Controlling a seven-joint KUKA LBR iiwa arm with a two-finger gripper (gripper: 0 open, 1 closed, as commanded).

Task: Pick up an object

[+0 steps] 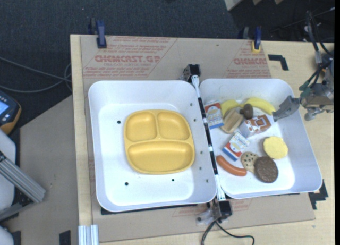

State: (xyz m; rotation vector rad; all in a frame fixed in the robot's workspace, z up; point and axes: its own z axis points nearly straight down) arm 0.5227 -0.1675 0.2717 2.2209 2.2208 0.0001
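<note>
Gripper point(289, 107) hangs over the right bin's point(305, 148) far edge, nothing visibly between its fingers; open or shut, I cannot tell. The banana point(258, 103) lies nearest, touching the brown piece point(247, 111). Risk here: toy food is packed tight, so a descent could clip two items or nudge one aside. Yellow divided plate point(159, 141) sits in the left bin point(106, 132).

Divided tray point(159, 141) sitting in left bin point(106, 100); food items point(247, 143) lying clustered in right bin point(303, 159); both bins resting side by side on tabletop point(154, 58).
</note>
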